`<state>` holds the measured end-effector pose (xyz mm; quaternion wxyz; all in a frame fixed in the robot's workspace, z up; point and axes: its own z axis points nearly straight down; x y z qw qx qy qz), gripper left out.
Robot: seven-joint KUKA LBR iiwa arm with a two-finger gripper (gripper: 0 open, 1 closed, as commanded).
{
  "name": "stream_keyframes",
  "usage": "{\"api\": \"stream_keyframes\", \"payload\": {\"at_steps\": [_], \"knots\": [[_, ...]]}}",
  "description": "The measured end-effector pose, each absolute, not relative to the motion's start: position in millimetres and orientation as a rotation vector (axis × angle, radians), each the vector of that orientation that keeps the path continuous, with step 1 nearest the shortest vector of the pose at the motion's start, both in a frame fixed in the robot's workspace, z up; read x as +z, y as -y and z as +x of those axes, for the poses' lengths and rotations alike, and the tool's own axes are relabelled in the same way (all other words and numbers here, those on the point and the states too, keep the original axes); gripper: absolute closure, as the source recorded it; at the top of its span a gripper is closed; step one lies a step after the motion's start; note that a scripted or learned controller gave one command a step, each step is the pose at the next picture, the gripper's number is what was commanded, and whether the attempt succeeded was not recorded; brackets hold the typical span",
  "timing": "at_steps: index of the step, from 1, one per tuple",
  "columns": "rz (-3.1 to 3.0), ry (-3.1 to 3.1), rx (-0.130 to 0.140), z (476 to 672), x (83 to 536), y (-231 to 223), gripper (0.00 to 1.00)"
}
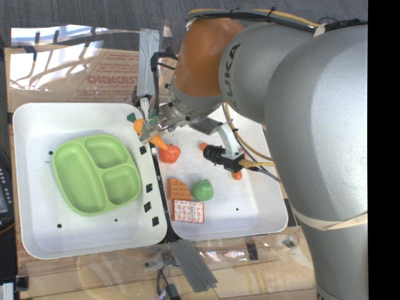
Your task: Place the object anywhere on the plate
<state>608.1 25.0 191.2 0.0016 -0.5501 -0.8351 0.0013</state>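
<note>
1. The grey arm's tool [148, 125] hangs over the seam between the two white bins; I cannot tell its state.
2. An orange plastic carrot [164, 149] lies just beneath it, in the right bin [262, 211].
3. The green three-compartment plate [95, 172] sits in the left bin [37, 230].

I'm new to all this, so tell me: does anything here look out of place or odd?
Nothing looks spilled or broken. The green plate lies flat in the left bin. The toy foods, among them a carrot, a waffle and a green ball, lie loosely in the right bin.
</note>
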Motion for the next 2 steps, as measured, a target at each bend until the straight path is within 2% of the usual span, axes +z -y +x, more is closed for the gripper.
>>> {"api": "stream_keyframes", "payload": {"at_steps": [1, 2], "knots": [[-1.539, 2.734, 0.005, 547.9, 187.3, -126.4, 1.0], [-1.543, 2.733, 0.005, 548.2, 187.4, -125.2, 0.0]]}}
